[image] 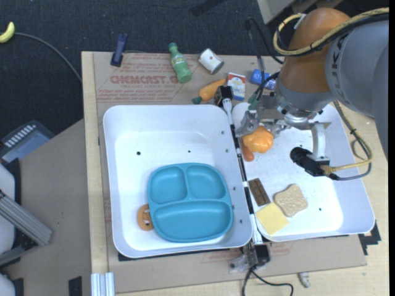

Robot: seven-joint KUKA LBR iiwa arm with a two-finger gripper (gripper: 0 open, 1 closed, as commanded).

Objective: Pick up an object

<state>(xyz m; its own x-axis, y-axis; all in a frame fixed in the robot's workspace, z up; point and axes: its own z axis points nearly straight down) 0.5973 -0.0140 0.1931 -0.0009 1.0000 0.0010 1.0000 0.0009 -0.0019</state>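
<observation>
My gripper hangs over the left part of the right bin, below the grey and orange wrist. An orange pepper-like toy lies right under it, touching or nearly touching it; I cannot tell whether it is gripped. Further forward in the same bin lie a brown bar, a toast slice and a yellow cheese slice. The left bin holds a blue divided plate with a small brown pretzel peeking out at its left edge.
Behind the bins on the board lie a green bottle, a white can, a carrot, a small carton and a blue marker. A black cable fitting hangs from the arm over the right bin.
</observation>
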